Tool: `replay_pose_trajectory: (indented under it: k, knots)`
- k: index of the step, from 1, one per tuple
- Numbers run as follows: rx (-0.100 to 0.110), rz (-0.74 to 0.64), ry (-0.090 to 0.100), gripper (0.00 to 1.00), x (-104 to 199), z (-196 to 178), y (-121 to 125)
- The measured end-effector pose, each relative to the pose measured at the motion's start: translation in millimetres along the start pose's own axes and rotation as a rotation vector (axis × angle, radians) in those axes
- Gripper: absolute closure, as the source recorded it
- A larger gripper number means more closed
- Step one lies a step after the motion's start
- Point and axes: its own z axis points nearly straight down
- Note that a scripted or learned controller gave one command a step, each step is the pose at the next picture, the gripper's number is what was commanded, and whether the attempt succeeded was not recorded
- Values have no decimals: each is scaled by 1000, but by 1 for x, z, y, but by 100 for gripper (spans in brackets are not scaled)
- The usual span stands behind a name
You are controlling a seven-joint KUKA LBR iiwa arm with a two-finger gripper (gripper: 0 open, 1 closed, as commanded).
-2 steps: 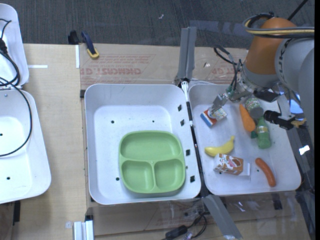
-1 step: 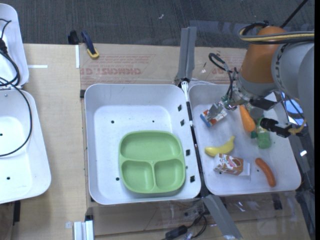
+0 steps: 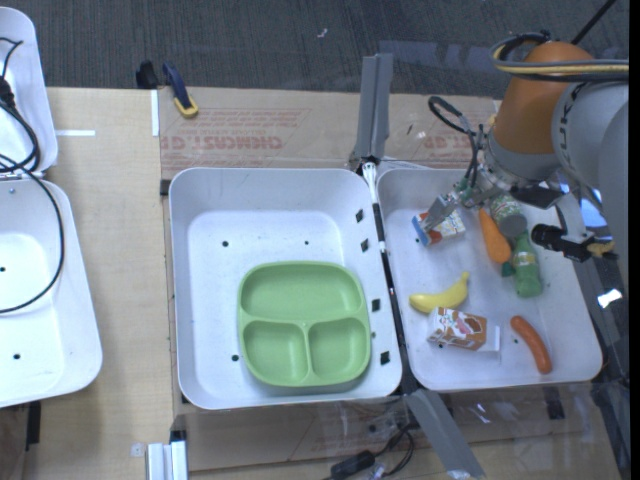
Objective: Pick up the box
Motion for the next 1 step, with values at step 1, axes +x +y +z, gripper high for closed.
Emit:
replay_pose_trajectory:
  k: [1]
  knots:
    - [2,-45,-3,0,2,0,1]
